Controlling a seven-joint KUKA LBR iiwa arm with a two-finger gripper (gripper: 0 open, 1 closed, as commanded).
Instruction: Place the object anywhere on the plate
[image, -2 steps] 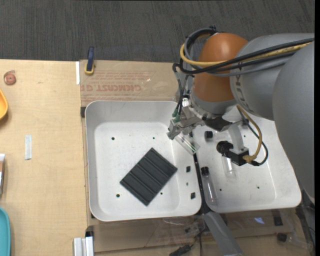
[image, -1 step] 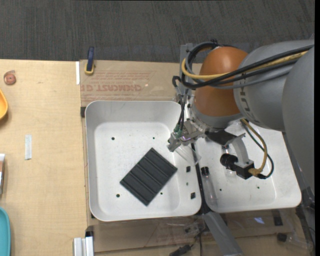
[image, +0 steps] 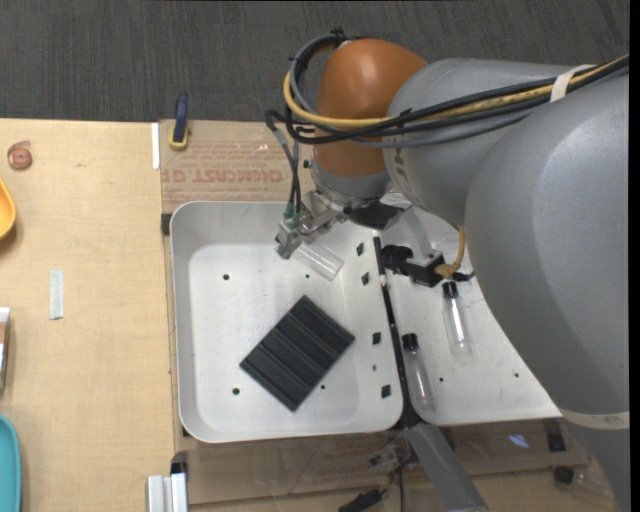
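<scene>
A black ribbed rectangular plate (image: 298, 353) lies flat and turned at an angle in the left bin (image: 200, 330), near its middle. My gripper (image: 297, 238) hangs over the far part of that bin, above and beyond the plate. A small translucent piece (image: 322, 262) shows just under the gripper's tip; whether it is held is unclear. Two clear tubes with dark caps lie in the right bin (image: 500, 385), one (image: 456, 322) near its middle and one (image: 416, 375) along the wall between the bins.
The grey arm with its orange band (image: 362, 90) covers the upper right and most of the right bin. Brown cardboard (image: 230, 165) lies behind the bins. A wooden bench top (image: 80, 300) with small items runs along the left.
</scene>
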